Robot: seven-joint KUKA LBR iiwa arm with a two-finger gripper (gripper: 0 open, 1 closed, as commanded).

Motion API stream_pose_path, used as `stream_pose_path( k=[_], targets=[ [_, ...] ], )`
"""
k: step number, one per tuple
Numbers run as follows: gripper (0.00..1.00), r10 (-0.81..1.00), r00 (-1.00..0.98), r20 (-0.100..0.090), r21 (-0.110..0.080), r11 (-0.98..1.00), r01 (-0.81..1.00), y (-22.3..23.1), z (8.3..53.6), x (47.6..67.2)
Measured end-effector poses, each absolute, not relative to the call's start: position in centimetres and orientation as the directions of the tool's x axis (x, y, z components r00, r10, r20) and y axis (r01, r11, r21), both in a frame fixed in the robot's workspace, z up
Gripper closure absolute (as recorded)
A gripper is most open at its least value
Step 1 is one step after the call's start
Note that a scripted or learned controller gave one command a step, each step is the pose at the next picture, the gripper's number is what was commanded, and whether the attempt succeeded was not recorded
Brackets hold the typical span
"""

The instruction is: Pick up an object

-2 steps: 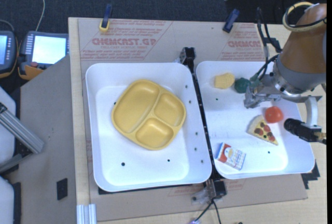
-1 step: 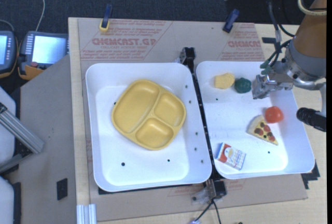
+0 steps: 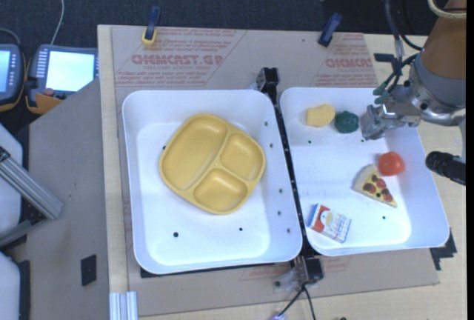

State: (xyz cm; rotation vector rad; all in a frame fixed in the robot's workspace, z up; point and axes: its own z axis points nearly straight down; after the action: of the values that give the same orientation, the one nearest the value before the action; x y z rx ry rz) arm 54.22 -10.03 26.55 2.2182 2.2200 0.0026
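The right bin [image 3: 422,233] holds a yellow lump [image 3: 320,115], a dark green ball [image 3: 346,121], a red tomato [image 3: 391,163], a pizza slice [image 3: 375,186] and a small red, white and blue carton [image 3: 329,223]. My gripper [image 3: 375,123] hangs over the bin's far right part, just right of the green ball and above the tomato. Nothing shows between its fingers.
The left bin [image 3: 148,230] carries a yellow sectioned plate [image 3: 212,162]. Black clamps sit between the bins at the far [image 3: 267,78] and near [image 3: 311,269] ends. Blue clips [image 3: 152,24] hold the cardboard's far edge. A pendant screen [image 3: 67,69] lies at far left.
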Motion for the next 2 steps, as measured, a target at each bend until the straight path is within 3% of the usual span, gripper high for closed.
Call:
stream_pose_path(
  k=[2],
  targets=[
    [1.0,1.0,-0.005,0.003,-0.005,0.005,1.0,-0.7,24.6,51.5]
  ],
)
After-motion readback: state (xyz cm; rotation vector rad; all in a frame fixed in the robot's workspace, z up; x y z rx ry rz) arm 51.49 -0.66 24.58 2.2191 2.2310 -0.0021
